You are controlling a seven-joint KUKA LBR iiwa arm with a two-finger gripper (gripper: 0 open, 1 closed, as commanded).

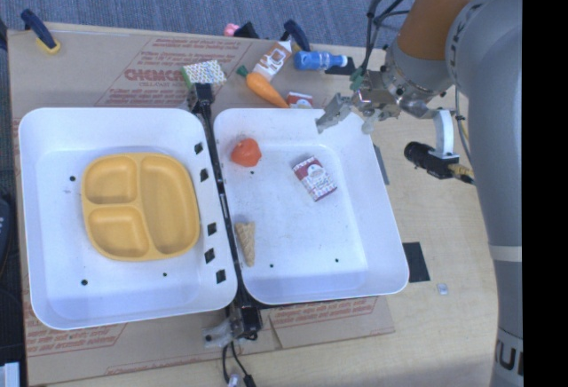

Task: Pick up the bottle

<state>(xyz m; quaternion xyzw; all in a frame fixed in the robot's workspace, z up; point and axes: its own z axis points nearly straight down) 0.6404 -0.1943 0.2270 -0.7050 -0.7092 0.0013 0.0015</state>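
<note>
Now arm bent over right bin's (pixel 377 225) far corner, hand (pixel 342 114) low

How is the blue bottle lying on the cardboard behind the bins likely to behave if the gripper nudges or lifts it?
The blue bottle lies on its side on the cardboard, so a nudge across it would probably roll it. It looks small, likely light. Its smooth round body may slip between fingers. The gripper is near the right bin rim, apart from it.
</note>
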